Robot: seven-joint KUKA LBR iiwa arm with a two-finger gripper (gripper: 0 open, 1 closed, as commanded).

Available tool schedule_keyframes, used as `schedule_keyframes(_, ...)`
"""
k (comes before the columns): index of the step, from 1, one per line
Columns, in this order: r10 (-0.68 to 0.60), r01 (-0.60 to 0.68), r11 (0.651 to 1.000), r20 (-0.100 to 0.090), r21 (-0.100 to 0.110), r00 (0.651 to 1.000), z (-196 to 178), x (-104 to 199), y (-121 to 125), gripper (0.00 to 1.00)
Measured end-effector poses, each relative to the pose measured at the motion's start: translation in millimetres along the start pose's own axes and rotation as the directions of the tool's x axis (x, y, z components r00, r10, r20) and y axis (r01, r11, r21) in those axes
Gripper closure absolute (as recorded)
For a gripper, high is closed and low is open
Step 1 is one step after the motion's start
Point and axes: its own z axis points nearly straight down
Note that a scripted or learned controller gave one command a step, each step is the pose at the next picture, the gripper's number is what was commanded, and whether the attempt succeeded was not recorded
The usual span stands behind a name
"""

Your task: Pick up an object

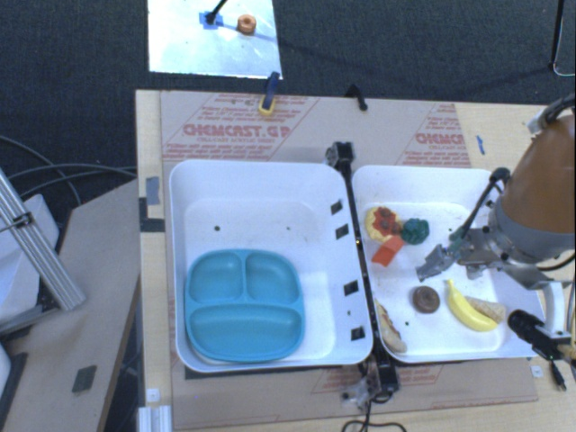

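Grey two-finger gripper hovering low in right white bin, finger state impossible to tell. Nearest: round brown disc, orange block, yellow plastic banana. Best centred over one item before descending.

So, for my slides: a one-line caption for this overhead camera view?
KUKA arm's gripper hovers in the right bin near a banana; blue tray in the left bin.

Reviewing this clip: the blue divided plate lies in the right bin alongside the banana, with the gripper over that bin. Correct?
Not quite. The camera view shows the blue divided plate in the left bin. The banana does lie in the right bin, with the gripper over that bin.
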Motion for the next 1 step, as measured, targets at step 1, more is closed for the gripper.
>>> schedule_keyframes(1,-0.005,0.005,1.0,-0.001,0.008,1.0,89.0,-0.5,4.2,0.0)
